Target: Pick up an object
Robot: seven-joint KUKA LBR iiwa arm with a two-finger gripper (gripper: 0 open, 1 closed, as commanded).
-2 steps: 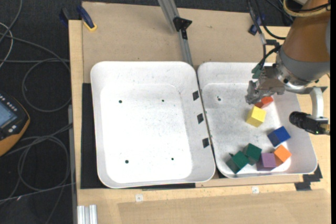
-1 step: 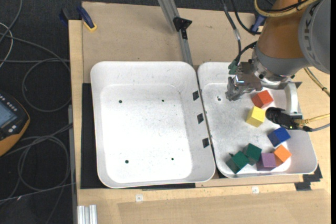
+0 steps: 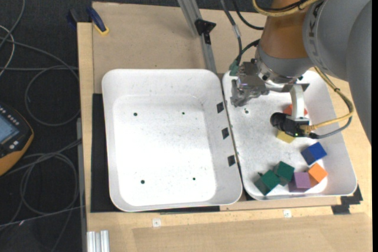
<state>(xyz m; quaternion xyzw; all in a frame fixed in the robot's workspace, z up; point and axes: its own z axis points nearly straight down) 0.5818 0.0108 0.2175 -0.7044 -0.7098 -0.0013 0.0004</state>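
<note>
We count two shallow white plastic bins side by side on the wooden bench: the left white bin at nine o'clock, speckled with four dark dots on its floor, and the right white bin at three o'clock. The grey arm with its orange band comes in from two o'clock, and its two-finger metal gripper hangs over the upper left part of the right bin, near the shared rim; we cannot tell whether its jaws are parted or closed, and we see nothing between them. The loose pieces cluster toward five o'clock in the right bin: two dark green blocks touching each other, one purple cube, one orange cube, one blue cube, and one pale yellow block just below the arm's black fitting. One red piece peeks out, partly hidden by the arm.
</note>
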